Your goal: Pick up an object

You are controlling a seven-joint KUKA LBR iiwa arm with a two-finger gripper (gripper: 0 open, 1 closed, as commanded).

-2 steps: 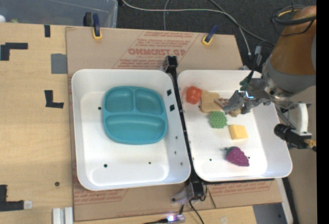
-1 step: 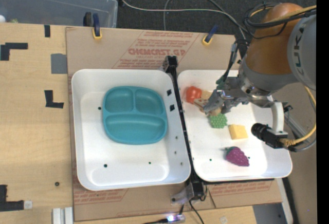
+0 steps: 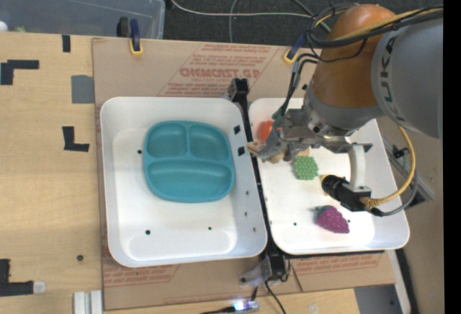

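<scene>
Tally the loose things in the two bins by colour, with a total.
Teal: 1, plate
Green: 1, bumpy piece
Purple: 1, grapes
Orange-red: 1, piece partly behind the gripper
Total: 4

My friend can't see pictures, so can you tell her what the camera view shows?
A grey robot arm with an orange band reaches down into the right white bin, where a bumpy green toy, a purple grape-shaped toy and a small orange-red object lie. The left white bin holds a teal plastic plate with three compartments.
</scene>
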